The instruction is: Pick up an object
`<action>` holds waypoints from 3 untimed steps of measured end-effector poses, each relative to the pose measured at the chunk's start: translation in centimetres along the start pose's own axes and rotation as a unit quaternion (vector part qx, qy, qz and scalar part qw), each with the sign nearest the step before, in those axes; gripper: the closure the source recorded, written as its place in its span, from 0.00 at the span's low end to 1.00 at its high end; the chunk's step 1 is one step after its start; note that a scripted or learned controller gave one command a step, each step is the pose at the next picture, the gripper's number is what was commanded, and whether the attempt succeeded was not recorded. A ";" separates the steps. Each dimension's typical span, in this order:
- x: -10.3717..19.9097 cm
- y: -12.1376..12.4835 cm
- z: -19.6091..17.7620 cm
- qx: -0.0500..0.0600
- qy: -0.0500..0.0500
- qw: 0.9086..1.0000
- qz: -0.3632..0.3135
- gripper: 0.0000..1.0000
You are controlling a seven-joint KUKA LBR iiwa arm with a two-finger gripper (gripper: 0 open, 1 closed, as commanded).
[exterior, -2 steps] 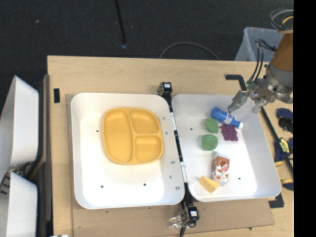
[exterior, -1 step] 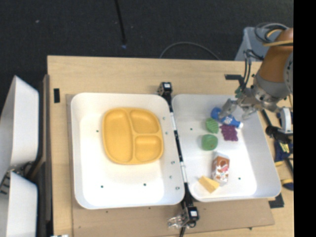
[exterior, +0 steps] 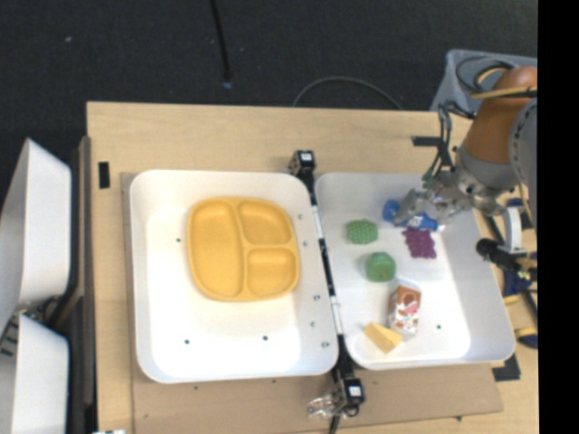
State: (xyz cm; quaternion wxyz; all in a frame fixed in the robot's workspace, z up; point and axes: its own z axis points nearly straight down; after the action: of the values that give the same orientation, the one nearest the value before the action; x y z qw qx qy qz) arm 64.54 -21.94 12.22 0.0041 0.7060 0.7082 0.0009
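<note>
The right bin [exterior: 470, 333] holds several small objects: a green textured piece [exterior: 362, 232], a green round one [exterior: 380, 266], a purple grape-like cluster [exterior: 420, 241], a blue object [exterior: 393, 212], a red and white carton [exterior: 406, 308] and a yellow wedge [exterior: 383, 337]. My gripper [exterior: 423, 208] hangs low over the bin's far side, right beside the blue object and just above the purple cluster. Its fingers blur into the blue object.
In the left bin [exterior: 154, 333] lies a yellow divided plate [exterior: 242, 247]. A black cable [exterior: 217, 25] runs across the dark floor behind the bench. The arm's orange band [exterior: 498, 120] is at the right edge.
</note>
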 end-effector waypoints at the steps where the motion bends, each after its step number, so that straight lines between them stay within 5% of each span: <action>1: -0.1 0.0 -0.9 0.000 -0.001 1.000 -0.001 1.00; 3: -0.5 0.1 -10.8 0.000 0.001 1.000 -0.001 1.00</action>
State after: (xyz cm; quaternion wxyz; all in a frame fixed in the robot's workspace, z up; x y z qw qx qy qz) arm 64.54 -22.42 23.02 0.0032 0.7051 0.7091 0.0016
